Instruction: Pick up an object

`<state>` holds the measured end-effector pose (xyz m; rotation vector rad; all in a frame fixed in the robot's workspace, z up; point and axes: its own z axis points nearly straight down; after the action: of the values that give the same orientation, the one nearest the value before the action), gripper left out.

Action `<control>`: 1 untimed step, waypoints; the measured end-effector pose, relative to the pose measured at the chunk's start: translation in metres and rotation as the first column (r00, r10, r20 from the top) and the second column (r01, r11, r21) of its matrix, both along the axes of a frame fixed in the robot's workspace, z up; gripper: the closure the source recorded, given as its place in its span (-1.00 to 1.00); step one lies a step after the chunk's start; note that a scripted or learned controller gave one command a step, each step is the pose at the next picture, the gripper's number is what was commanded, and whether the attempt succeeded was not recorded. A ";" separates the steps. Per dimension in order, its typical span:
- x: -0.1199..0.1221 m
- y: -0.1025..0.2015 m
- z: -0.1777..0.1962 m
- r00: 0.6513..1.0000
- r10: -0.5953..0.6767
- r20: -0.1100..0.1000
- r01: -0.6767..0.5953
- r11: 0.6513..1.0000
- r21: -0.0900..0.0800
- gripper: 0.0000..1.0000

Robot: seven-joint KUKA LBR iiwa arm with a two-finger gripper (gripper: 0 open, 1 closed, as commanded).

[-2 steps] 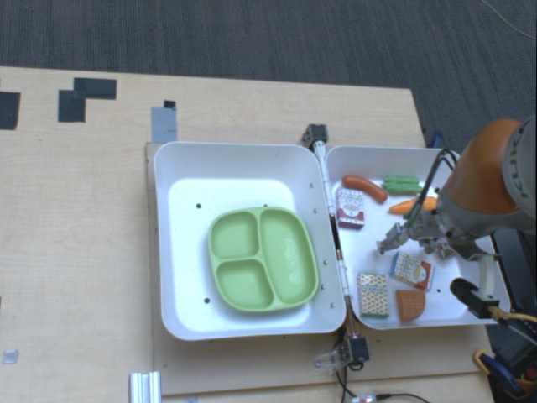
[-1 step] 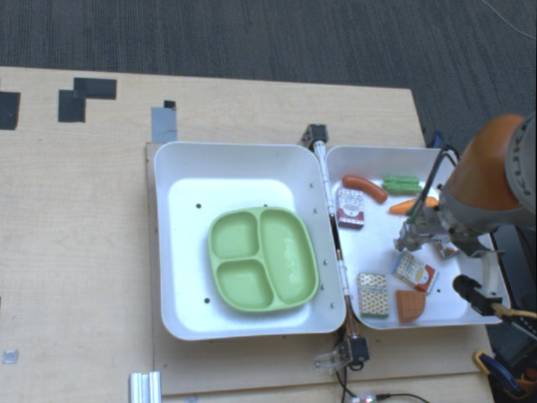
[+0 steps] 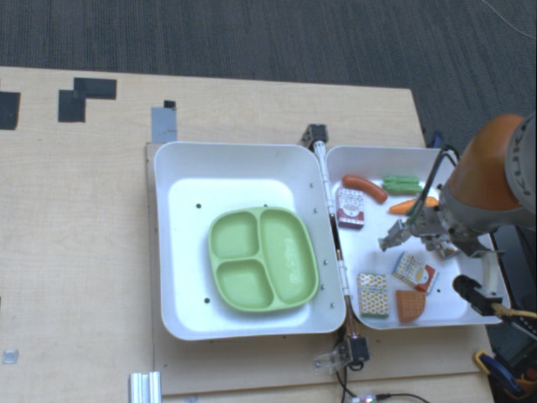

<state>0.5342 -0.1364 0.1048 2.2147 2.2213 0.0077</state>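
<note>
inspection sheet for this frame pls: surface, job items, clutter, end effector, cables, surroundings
Surface: light wood bench bearing two white bins, left bin and right bin.
Job's things: in the right bin, a sausage, green bean, carrot, red box, cracker box, snack pack and orange wedge.
Clutter: green tray with three compartments in the left bin.
Grippers: end effector over the right bin, beside the snack pack; holds nothing that can be seen.
Cables: black cable along the arm; wires at the front edge.
Surroundings: dark carpet; dark tape patches on the bench.
</note>
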 end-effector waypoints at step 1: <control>-0.043 0.055 0.002 1.000 0.001 -0.006 -0.001 1.000 0.001 -1.00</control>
<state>0.4916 -0.0812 0.1066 2.2170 2.2257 0.0026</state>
